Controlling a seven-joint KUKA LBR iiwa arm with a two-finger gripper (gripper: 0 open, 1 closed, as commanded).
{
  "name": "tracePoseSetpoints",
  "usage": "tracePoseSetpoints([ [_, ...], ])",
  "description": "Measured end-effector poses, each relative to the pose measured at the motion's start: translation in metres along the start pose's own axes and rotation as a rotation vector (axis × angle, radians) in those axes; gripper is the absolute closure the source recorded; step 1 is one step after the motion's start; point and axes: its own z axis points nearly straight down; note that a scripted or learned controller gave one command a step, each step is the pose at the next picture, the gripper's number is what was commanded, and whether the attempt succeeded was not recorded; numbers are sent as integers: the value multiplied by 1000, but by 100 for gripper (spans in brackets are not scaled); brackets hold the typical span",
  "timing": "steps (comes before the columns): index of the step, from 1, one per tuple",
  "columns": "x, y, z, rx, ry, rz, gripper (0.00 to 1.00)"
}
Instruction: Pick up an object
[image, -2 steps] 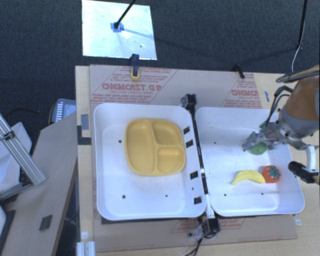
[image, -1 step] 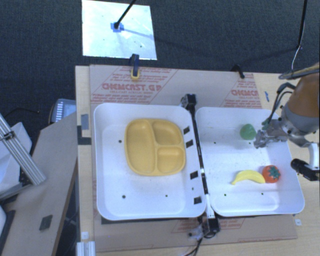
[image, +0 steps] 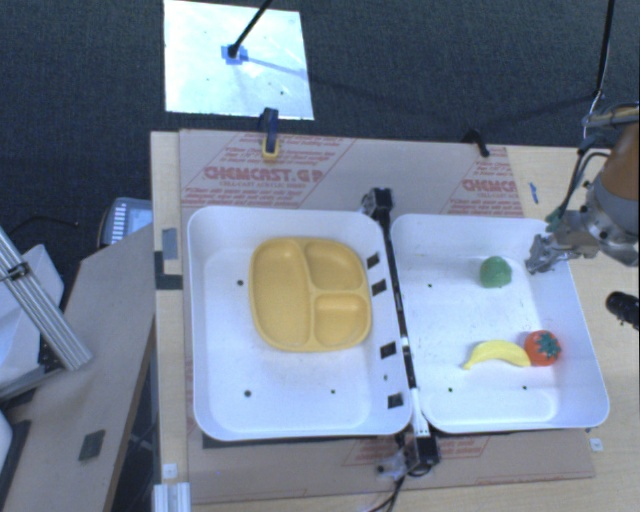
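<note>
Two bins: side by side on the worktop (image: 165, 330), left bin (image: 215, 400) and right bin (image: 570, 400) meeting along a dark clipped seam down the middle.
Nearest the camera: bare white floor at the front of both bins, and a tangle of cable at the foot of the seam.
Banana (image: 497, 354): yellow, lying flat in the right bin's front half, curved, its tip pointing left.
Tomato (image: 543, 347): red with a green top, just beside the banana's right end, looks to be touching it.
Yellow tray (image: 309, 294): three compartments, sitting in the middle of the left bin, well apart from the fruit.
Green ball (image: 495, 271): farther back in the right bin, alone, well clear of the banana and tomato.
Gripper (image: 540, 256): at the right bin's far right rim, level with the green ball and near it but not touching.
Fingers: too small and blurred here, cannot tell how wide they stand, and nothing shows between them.
Arm (image: 618, 190): grey with the orange band, coming in from the right edge above the bin's rim.
Farthest back: brown printed sheet (image: 300, 165) behind the bins with a yellow clamp (image: 270, 145), then a shiny metal plate (image: 238, 60) on dark carpet.
</note>
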Motion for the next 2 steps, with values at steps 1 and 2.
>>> tracePoseSetpoints([
  [1, 7, 1, -62, -1, 0, -2, 100],
  [2, 7, 2, -67, 5, 2, -2, 100],
])
